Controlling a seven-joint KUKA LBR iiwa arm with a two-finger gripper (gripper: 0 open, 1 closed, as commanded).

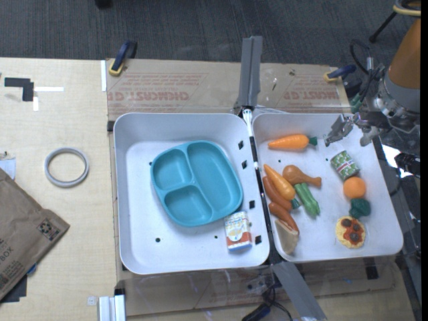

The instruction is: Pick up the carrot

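So the arm's at the approach stage, nothing grabbed yet. The gripper (350,130) hangs over the far right corner of the right bin (391,243), fingers spread apart with nothing between them.

The carrot (289,142) lies flat near the far edge of that bin, toward its left side, leafy end pointing at the gripper. I'd guess the next move is sliding left and dropping down so the fingers straddle the carrot across its width.

Not much crowds it. A chicken drumstick (301,176) and a hot dog (279,182) sit closer to the near side, a green can (344,164) is under the gripper's side, and an orange (354,188) is near the right edge. The left bin (127,246) has a blue divided plate (195,182) and a small carton (238,233).
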